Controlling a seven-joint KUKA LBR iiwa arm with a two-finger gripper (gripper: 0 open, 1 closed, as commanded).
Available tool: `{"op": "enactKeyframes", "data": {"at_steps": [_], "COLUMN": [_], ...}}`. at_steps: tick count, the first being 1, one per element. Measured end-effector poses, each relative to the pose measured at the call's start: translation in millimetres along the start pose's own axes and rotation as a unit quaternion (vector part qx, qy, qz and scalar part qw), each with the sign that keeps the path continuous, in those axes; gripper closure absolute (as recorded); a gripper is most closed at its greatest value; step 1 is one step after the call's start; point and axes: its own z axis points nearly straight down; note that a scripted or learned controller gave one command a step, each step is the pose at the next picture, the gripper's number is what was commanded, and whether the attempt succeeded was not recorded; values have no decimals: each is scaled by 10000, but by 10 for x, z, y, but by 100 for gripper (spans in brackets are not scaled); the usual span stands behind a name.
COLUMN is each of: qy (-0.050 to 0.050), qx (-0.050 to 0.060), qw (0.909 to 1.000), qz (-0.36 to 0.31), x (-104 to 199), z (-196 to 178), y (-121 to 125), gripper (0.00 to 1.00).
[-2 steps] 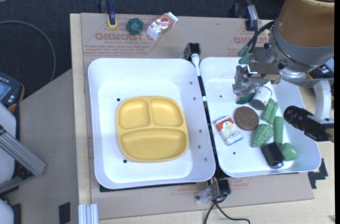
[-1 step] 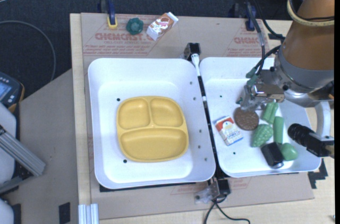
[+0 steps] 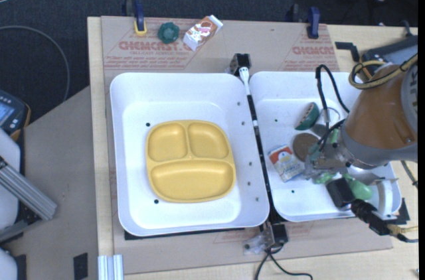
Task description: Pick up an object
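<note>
The gripper (image 3: pixel 319 164) is down low in the right bin (image 3: pixel 279 192), just beside a small red and white packet (image 3: pixel 285 162) and a brown disc (image 3: pixel 304 144); whether it is spread or pinching anything cannot be told. A green and red piece (image 3: pixel 309 115) lies further back. The arm (image 3: pixel 382 119) (orange band showing) covers the bin's right side. The left bin (image 3: pixel 126 159) bears a yellow divided tray (image 3: pixel 190 160).

The left bin (image 3: pixel 126 139) contains a yellow compartment tray (image 3: pixel 190 160). The arm (image 3: pixel 378 119) hangs over the right bin (image 3: pixel 279 192), with its gripper (image 3: pixel 321 166) beside a small packet (image 3: pixel 285 162) and a brown disc (image 3: pixel 304 144).
</note>
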Motion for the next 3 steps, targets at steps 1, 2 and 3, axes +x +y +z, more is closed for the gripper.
{"op": "enactKeyframes", "data": {"at_steps": [1,2,3], "qy": [9,20,5], "qx": [-140,-128,-51], "qw": [9999,9999,10000], "qz": [-98,-84,-57], "x": [731,1190,1418], "z": [-733,-2051,-1739], "y": [899,107,231], "gripper": [100,100,100]}}
